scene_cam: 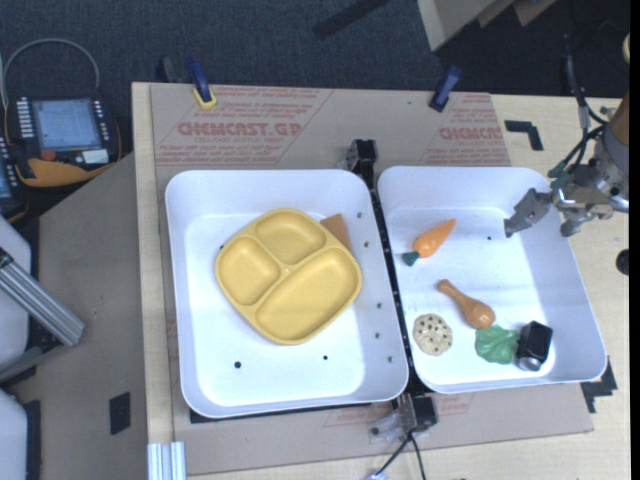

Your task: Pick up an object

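A yellow tray (pixel 289 274) with three compartments sits in the left bin (pixel 190 298) on the tabletop (pixel 150 218), a brown piece (pixel 336 228) tucked at its upper right edge. In the right bin (pixel 580 298), a carrot (pixel 433 239) lies near the upper left, a drumstick (pixel 466 304) below it near the middle, a cookie (pixel 432 334) at the lower left, and a green item (pixel 495 345) touching a black item (pixel 533 345) at the lower right. The claw (pixel 546 214) hangs over the bin's upper right corner, its fingers spread apart and holding nothing, well apart from the toys.
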You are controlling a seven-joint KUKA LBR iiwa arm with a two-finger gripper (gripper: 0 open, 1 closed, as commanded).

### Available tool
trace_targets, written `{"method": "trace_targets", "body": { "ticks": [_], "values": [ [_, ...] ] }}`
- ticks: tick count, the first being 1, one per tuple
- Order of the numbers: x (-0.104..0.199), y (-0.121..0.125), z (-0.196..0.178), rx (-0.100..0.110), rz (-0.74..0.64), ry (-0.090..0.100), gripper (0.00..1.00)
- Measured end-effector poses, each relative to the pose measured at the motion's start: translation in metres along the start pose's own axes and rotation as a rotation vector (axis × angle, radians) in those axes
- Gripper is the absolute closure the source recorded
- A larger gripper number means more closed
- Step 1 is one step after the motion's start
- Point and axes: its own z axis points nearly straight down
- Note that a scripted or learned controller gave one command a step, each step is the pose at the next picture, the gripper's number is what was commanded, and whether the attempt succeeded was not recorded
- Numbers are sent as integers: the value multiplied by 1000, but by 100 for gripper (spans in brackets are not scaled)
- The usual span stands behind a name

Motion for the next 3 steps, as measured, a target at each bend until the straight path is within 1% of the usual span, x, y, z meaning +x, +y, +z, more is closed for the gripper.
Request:
{"method": "trace_targets", "body": {
  "ticks": [1, 2, 3],
  "values": [
    [1, 3, -8, -14, -4, -3, 0],
    [9, 2, 39, -8, -4, -1, 0],
    [6, 0, 99, -11, -3, -2, 0]
  ]
}}
